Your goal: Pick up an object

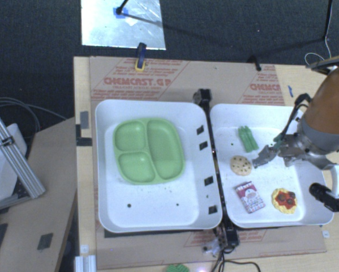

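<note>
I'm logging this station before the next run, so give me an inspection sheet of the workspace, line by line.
Surface: two shallow white bins, left bin and right bin, on a brown board.
Job's things: in the right bin, green ridged piece, round speckled cookie, red and white packet, small round pizza toy.
Clutter: green three-compartment plate in the left bin.
Grippers: gripper low beside the cookie, nothing seen between its fingers.
Cables: black cable at upper right.
Surroundings: dark carpet, silvery sheet beyond the bench.
</note>
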Robot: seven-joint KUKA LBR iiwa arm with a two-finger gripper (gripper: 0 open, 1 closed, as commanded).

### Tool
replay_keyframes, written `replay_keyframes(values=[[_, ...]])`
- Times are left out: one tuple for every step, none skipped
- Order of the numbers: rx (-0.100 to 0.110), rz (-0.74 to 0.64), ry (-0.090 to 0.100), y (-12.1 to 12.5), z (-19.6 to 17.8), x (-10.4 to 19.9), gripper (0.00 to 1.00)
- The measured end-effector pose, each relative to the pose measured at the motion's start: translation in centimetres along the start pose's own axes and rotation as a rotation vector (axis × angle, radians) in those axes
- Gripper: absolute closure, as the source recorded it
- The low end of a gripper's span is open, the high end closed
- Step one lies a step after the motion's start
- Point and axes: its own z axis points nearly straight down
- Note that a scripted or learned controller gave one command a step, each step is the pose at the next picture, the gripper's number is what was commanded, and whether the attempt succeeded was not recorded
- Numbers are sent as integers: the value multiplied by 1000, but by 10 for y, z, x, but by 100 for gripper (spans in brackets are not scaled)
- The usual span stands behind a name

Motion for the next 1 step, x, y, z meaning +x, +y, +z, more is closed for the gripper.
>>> replay_keyframes(values=[[-3,3,-3,6,101,23,0]])
